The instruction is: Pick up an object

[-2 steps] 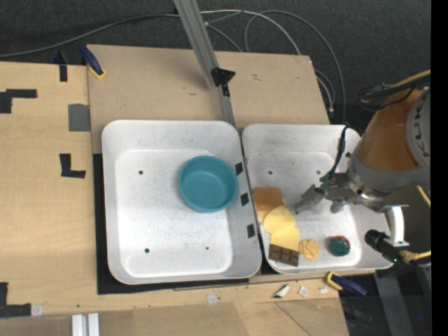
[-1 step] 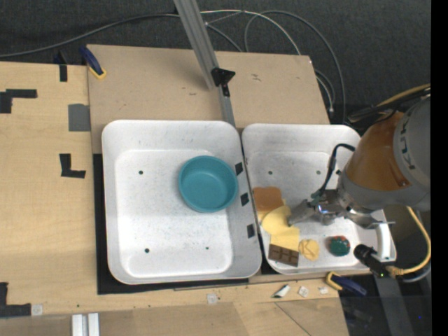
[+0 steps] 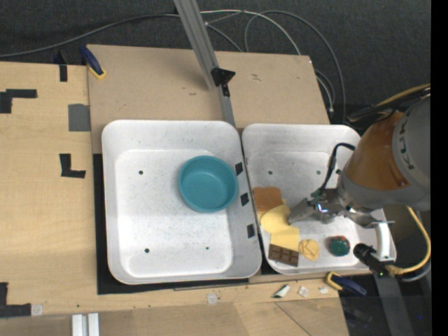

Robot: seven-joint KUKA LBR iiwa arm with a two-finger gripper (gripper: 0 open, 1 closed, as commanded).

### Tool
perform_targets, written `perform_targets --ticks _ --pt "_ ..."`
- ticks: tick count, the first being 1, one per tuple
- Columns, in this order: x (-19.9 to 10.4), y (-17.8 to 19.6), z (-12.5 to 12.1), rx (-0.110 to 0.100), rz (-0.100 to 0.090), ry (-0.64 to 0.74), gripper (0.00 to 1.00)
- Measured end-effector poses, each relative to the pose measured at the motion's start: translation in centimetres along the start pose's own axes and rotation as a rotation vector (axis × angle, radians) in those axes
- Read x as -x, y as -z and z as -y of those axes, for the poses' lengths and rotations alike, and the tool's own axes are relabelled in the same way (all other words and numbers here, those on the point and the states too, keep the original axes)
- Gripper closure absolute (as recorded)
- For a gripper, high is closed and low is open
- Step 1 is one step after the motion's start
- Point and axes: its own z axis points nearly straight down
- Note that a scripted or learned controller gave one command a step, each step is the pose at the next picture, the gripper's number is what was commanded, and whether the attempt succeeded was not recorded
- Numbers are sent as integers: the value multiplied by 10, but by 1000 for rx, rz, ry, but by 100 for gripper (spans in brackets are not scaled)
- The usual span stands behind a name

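Note:
In the right bin (image 3: 294, 145) lie several small items near its front left: a brown slab (image 3: 266, 197), a yellow wedge (image 3: 275, 220), a dark brown waffle-like block (image 3: 284, 255), a small yellow lump (image 3: 309, 248) and a green and red round piece (image 3: 339, 246). My gripper (image 3: 302, 213) reaches in from the right, low over the bin, its tip just right of the yellow wedge. Nothing shows between its fingers.
A teal bowl (image 3: 207, 183) sits in the left bin (image 3: 133, 187), toward its right side. A grey pole (image 3: 203, 40) slants down to the divider between the bins. Cables trail behind the bench. Small clips lie on the front edge of the bench.

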Motion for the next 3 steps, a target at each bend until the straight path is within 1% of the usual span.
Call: perform_targets --ticks 1,2,3 --pt "0 10 0 1 0 0 100" --pt "9 68 1 -3 -1 1 100" --pt "0 115 -4 -2 -1 3 100"
